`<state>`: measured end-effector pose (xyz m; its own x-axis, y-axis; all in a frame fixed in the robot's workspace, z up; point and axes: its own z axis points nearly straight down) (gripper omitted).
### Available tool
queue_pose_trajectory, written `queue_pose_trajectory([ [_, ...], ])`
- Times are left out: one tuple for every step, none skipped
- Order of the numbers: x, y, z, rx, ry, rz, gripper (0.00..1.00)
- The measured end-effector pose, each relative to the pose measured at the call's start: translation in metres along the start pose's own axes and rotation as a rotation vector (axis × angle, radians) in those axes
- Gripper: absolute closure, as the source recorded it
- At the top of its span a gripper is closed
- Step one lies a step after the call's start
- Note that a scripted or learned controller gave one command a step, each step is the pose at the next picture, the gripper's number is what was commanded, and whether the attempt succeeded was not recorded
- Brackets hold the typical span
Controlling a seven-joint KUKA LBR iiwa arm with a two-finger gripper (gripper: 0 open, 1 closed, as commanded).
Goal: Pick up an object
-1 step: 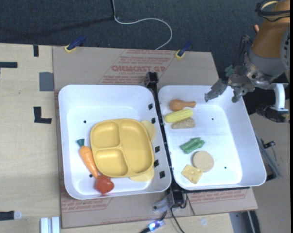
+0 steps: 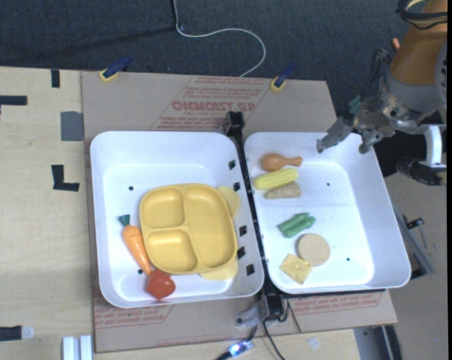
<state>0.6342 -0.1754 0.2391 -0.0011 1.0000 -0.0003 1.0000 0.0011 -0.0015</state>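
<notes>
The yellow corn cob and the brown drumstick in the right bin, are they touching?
Apart. In the camera view a thin strip of white bin floor shows between the orange-brown toy drumstick and the yellow corn cob just below it.

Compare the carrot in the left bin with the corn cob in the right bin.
The carrot is orange with a green top; the corn cob is yellow. The carrot lies steeply slanted beside the yellow divided plate; the corn cob lies nearly level, tilted slightly, between the drumstick and a brown slice. The carrot tapers to a point; the cob stays blunt. Both are long toy foods lying flat.
</notes>
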Motion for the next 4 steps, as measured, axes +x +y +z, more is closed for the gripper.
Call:
queue_pose_trajectory([
  [-0.004, -0.006, 0.046, 0.004, 0.0, 0.0, 0.0],
  [0.006, -0.006, 0.096, 0.005, 0.001, -0.001, 0.0],
  [0.008, -0.007, 0.15, 0.004, 0.0, -0.001, 0.0],
  [0.008, -0.006, 0.137, 0.001, 0.0, -0.002, 1.0],
])
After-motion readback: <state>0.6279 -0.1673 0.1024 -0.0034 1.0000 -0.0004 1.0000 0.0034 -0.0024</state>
